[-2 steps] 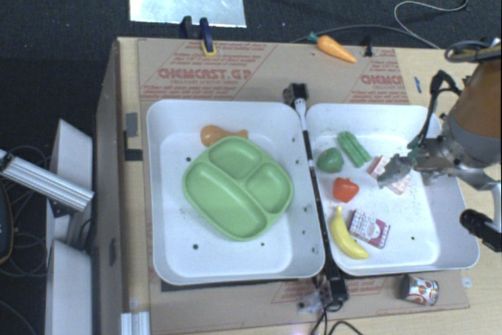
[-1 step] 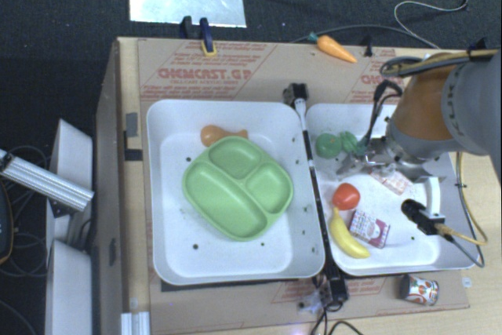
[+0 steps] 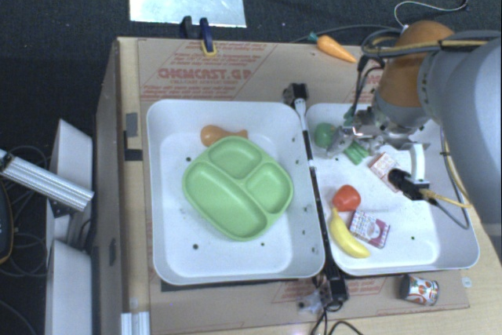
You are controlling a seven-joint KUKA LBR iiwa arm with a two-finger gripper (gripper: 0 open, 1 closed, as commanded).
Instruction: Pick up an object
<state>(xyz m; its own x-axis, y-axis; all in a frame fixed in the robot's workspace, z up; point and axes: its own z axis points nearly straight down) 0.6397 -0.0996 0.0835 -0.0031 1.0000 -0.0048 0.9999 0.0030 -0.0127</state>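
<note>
Right white bin (image 3: 455, 247), pincer (image 3: 351, 137) low beside green ball (image 3: 325, 134), grip state unclear.

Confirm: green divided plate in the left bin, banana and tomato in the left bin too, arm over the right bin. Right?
Not quite. The banana and tomato lie in the right bin, not the left. The camera view shows it. The green plate is in the left bin, and the arm is over the right bin.

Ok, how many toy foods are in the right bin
4 that I can see: a banana and tomato near the divider, a green ball at the top left, and a green piece under the gripper. The arm may hide more.
</note>
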